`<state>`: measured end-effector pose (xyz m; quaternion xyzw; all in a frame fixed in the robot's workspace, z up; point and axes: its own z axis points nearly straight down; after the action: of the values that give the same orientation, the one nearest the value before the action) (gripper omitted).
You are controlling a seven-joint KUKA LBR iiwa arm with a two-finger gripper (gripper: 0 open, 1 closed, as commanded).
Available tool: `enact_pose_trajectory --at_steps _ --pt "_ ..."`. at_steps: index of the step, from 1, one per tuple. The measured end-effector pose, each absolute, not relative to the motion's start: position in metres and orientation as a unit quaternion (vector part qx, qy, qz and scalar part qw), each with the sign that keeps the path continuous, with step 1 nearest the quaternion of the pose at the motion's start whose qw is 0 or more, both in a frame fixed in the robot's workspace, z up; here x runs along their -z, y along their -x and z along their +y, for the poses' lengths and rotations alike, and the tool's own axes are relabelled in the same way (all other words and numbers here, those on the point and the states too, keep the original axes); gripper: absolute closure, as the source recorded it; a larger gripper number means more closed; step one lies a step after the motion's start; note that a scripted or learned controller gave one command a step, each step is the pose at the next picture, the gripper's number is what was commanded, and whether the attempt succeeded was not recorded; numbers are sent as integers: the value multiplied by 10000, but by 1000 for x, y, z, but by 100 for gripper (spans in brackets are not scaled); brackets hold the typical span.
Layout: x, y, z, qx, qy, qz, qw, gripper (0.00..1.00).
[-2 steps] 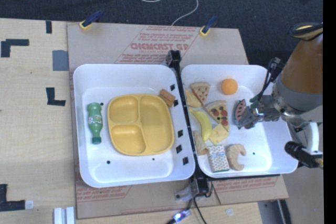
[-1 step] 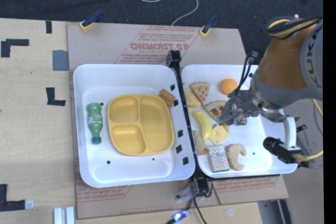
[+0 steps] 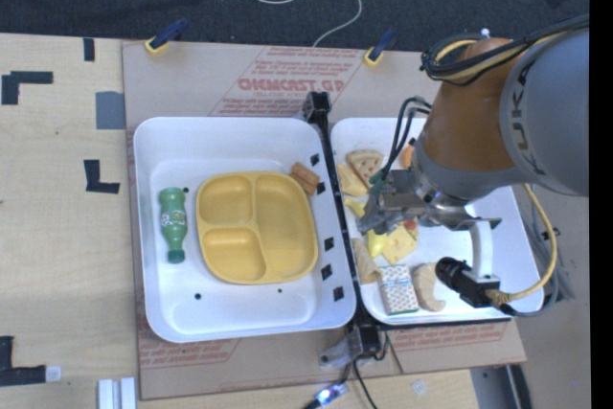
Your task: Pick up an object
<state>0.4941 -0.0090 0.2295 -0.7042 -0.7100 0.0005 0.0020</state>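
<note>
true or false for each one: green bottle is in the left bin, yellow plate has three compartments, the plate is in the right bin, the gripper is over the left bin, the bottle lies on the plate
1. The green bottle is in the left bin. True.
2. The yellow plate has three compartments. True.
3. The plate is in the right bin. False: it lies in the left bin.
4. The gripper is over the left bin. False: it is over the right bin, among the small items there.
5. The bottle lies on the plate. False: it lies on the bin floor beside the plate.
</note>
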Motion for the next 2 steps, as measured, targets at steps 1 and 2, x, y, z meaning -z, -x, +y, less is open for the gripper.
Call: enact_pose_trajectory --at_steps 1,2 --pt "-228 -489 46 -8 7046 -7096 18 100" --pt "-228 -501 82 -7 7051 -7091 11 100"
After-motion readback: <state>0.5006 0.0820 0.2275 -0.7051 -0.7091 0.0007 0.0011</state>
